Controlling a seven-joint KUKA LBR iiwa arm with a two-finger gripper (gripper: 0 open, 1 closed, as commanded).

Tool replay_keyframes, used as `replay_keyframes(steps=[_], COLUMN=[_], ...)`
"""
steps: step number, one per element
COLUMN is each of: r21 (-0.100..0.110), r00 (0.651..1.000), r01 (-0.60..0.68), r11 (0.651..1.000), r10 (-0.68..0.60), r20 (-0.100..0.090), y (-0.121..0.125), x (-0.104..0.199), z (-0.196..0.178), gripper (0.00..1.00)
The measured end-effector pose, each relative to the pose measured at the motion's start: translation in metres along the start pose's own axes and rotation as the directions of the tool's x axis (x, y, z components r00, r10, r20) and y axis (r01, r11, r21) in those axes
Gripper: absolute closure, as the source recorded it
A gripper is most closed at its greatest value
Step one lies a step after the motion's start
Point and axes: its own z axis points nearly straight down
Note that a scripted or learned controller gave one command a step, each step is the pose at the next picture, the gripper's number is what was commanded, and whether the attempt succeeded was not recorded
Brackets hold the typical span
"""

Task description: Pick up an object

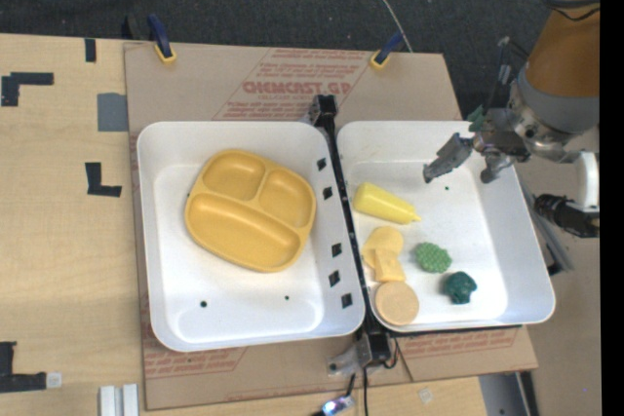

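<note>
My gripper [457, 174] hovers over the upper right part of the right bin [507, 239]. It is open, its two dark fingers spread apart, and nothing is between them. A yellow cone-shaped piece [385, 203] lies below and to its left. Further toward the bin's front lie a pale yellow chunk [383, 251], a round tan disc [397, 302], a light green bumpy piece [432, 257] and a dark green piece [458, 286]. None of them touches the gripper.
A yellow divided plate [252, 208] lies in the left bin [161, 239]. A black divider strip [336, 209] runs between the two bins. Blue-yellow clamps [161, 41] hold the cardboard base at the back. The arm's orange-banded wrist [570, 44] stands over the bench's right side.
</note>
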Motion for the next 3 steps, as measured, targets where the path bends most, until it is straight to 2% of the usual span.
replay_keyframes(steps=[1,3], r21=[-0.008,-0.003], r00=[1.0,1.0], r01=[0.002,0.001], r11=[1.0,1.0], r10=[-0.002,-0.001], r20=[0.001,0.001], y=[0.002,0.001], x=[0.0,0.013], z=[-0.004,0.088], gripper=[0.0,0.0])
